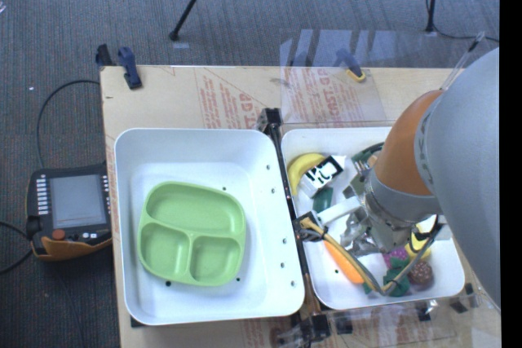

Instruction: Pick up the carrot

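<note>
Carrot [343, 261]: lying in right bin [326, 299], approx 7 o'clock of gripper [364, 234], just beside it. Not lifted; grasp and pick outstanding. Tool state: can't tell.

Two bins sit side by side on the bench [188, 98]. The left bin [200, 147] holds a divided plate [192, 234]. In the right bin [326, 293], the carrot [342, 261] lies toward the front, a banana [303, 165] behind it, and the gripper [359, 234] right beside the carrot.
</note>
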You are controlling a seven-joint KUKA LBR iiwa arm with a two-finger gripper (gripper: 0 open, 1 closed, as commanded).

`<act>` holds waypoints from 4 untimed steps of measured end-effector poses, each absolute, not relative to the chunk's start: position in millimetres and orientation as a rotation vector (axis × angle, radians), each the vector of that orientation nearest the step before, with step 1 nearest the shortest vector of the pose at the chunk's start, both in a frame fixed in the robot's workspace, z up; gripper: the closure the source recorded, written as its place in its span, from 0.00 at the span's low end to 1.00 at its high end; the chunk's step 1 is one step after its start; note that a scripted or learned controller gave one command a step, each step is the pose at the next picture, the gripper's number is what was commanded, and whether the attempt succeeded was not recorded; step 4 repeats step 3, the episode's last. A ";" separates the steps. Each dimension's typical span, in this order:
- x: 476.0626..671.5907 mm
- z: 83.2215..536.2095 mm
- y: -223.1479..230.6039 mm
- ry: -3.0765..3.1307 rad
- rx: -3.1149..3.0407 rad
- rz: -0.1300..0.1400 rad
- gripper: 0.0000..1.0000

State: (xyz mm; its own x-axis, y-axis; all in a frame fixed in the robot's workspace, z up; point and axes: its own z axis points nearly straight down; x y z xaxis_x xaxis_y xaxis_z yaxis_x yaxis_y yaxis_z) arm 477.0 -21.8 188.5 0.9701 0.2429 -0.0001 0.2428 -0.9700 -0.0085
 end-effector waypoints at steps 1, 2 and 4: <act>475.1 185.6 -24.5 -0.378 -3.112 0.014 0.00; 475.1 185.6 -24.5 -0.378 -3.112 0.014 0.00; 475.0 185.6 -24.5 -0.378 -3.112 0.014 0.00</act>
